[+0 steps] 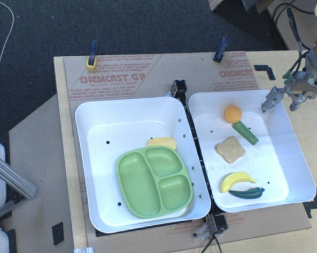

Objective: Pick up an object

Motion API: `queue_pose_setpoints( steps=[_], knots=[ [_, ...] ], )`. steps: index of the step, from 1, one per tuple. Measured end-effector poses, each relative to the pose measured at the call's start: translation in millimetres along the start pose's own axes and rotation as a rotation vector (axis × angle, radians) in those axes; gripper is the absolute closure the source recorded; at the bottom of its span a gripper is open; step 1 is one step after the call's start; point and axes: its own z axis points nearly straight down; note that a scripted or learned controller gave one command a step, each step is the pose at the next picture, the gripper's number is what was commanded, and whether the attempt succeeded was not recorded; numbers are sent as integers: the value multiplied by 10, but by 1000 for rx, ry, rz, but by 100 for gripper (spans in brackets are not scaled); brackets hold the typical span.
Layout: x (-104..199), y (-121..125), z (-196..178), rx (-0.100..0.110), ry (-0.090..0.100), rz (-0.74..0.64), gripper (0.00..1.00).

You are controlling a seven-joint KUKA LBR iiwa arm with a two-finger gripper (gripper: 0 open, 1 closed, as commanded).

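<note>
pincer [283, 100]: two grey fingers spread apart, nothing between them, hanging over the far right rim of the right bin [297, 157], apart from every item.

right bin, contents:
- orange ball [232, 114], far end; likely light, round and smooth, apt to roll off a pinch; take it across the middle.
- green stick-shaped piece [245, 133], just beside the ball, lying at a slant; narrow, looks stiff; close across its short width.
- tan bread-like slab [230, 150], mid-bin; flat, possibly soft; grip by opposite edges.
- yellow banana [236, 180], near end, touching a dark green pepper [246, 193]; curved, probably light plastic; pinch mid-body.

left bin [88, 154]: green divided plate [154, 181], pale yellow piece [162, 143] at its far edge; plate too broad, rim hold only.
</note>
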Motion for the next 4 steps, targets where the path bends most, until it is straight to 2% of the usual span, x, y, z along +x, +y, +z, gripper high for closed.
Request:
queue_pose_setpoints(
  steps=[1, 2, 3, 4],
  knots=[
    [10, 30, -95, -15, -4, -4, 0],
    [75, -15, 356, -11, -2, -4, 0],
    [-4, -57, 835, -10, -2, -3, 0],
    [22, -22, 1225, -17, 3, -6, 0]
  ],
)
